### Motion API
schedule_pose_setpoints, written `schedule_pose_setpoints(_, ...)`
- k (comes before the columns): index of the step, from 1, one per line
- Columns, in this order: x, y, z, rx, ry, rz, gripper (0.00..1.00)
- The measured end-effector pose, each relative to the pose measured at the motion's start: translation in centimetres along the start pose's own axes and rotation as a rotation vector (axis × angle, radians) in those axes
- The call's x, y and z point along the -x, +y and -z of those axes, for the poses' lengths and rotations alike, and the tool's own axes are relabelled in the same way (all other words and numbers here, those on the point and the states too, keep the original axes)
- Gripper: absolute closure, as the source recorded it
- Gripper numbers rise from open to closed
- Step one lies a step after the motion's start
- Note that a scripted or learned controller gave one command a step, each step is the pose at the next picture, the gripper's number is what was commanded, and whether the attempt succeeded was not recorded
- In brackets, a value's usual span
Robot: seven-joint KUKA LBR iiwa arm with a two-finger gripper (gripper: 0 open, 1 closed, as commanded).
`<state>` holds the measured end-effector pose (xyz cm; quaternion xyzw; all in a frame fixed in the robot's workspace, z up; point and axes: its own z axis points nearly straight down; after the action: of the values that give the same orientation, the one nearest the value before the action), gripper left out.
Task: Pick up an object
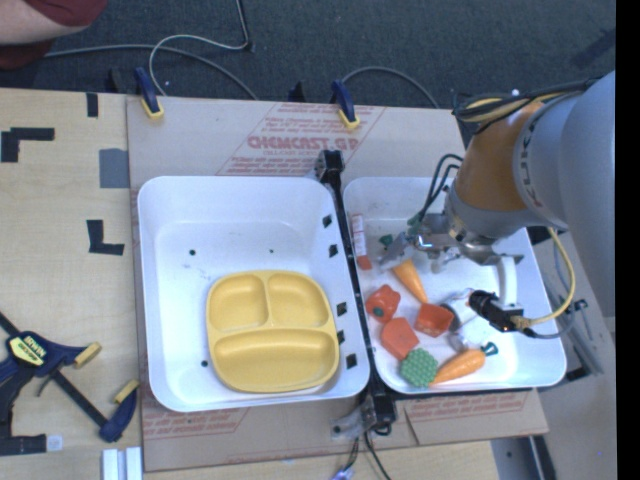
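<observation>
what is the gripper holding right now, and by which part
Cannot be told: the gripper hangs over the right bin by an orange carrot.

Two white bins. One yellow divided plate. Two carrots. Three red-orange pieces. One green piece.

floor: dark grey carpet at the far side | bench: pale wood top on the left | cover: brown cardboard sheet held by blue clamps | light: even
</observation>
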<state>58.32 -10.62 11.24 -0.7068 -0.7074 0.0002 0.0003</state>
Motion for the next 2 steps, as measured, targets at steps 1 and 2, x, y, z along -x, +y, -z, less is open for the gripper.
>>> schedule_pose_setpoints(1,-0.1,0.0,0.9,-0.002,0.001,0.001,1.00)
schedule_pose_setpoints(2,-0.4,-7.5,2.2,-0.002,0.000,-0.001,1.00)
